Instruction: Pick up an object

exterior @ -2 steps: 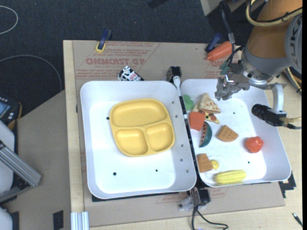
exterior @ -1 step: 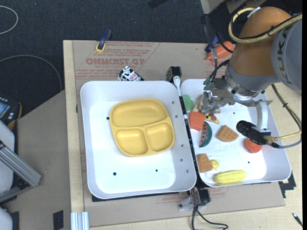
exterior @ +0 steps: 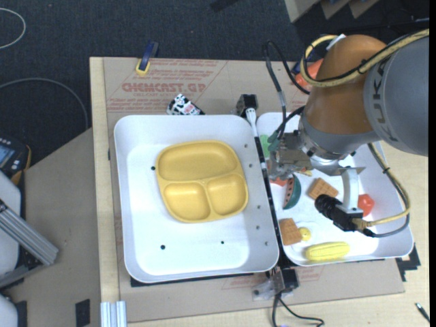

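The gripper [exterior: 289, 161] hangs low over the right bin [exterior: 394, 240], at its left edge, and whether it is wide or narrow I cannot tell under the wrist; just below it lies a watermelon slice [exterior: 293, 191], the likeliest target; further out, a cracker-like brown piece [exterior: 291, 231] and a corn cob [exterior: 326, 251] sit near the front wall; the left bin [exterior: 133, 182] holds a yellow divided plate [exterior: 202, 180]; this looks like the approach, and next comes a clean descent and closure on one toy.

We see a divided plate [exterior: 202, 180] in the middle of the left bin [exterior: 136, 237], corn [exterior: 326, 251] by the right bin's [exterior: 388, 247] front edge, a watermelon slice [exterior: 293, 190] near its left edge.
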`<state>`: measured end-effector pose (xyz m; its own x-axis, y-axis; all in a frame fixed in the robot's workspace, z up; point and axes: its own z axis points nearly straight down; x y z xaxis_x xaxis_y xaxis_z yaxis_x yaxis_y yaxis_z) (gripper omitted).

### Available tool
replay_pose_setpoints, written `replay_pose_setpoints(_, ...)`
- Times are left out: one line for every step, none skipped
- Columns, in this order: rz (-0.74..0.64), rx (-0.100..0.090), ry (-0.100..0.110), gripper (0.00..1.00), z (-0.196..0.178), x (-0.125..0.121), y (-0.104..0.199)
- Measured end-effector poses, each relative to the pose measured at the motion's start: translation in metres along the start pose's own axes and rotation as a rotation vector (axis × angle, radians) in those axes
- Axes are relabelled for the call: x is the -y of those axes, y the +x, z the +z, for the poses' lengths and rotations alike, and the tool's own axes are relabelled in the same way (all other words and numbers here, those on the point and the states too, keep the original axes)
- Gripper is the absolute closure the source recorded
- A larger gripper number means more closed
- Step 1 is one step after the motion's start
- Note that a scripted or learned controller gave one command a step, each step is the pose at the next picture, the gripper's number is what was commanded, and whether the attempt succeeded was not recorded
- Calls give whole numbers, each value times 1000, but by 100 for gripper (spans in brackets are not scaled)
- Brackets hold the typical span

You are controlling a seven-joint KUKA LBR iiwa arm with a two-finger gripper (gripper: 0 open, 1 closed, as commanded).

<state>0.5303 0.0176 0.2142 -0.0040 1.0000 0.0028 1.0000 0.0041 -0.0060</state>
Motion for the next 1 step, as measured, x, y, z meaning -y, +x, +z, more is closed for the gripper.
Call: replay_pose_setpoints(4, 3, -9, 100, -21, -6, -7)
